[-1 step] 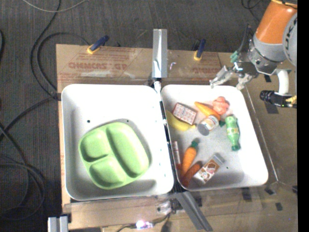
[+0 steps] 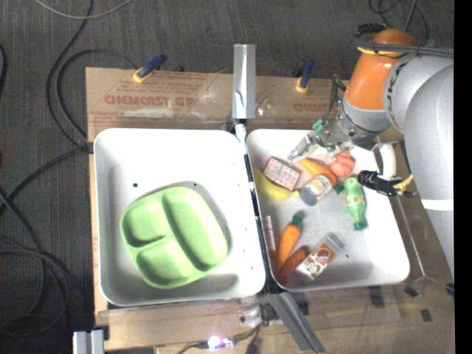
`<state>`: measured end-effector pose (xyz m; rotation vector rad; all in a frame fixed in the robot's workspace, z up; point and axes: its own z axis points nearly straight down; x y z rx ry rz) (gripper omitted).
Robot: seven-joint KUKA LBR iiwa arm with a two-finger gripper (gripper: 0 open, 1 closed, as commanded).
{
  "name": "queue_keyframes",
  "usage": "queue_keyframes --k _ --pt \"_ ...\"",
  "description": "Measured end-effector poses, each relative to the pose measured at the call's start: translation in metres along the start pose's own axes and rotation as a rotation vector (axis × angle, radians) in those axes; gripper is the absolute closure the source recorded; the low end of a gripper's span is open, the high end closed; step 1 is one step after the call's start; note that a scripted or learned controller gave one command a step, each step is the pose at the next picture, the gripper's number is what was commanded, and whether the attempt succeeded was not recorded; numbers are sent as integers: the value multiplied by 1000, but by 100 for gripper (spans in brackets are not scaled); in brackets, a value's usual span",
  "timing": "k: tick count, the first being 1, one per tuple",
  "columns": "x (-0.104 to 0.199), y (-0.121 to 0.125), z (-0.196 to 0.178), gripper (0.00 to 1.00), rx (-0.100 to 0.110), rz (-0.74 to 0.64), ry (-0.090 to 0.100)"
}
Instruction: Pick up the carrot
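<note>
A: Where is the orange plastic carrot with the green top seen?

B: It is seen lying in the right white bin, toward six o'clock near the left wall, just beside a small printed carton.

A: And the pincer?

B: It is found at twelve o'clock of that bin, above a pile made up of a yellow banana, a patterned box and a small jar. Whether it is spread or pressed together cannot be told. The carrot is left well apart from it.

A: What is held in the left white bin?

B: A green divided plate is held there.
</note>
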<state>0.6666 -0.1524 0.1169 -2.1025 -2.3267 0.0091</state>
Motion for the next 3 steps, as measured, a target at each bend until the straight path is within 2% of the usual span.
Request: queue_keyframes --k 1,2,3 --pt "-12 3 28 0 -13 -6 -5" --pt "-13 3 20 100 -11 -7 -10" --pt "68 7 -64 100 -1 97 0"
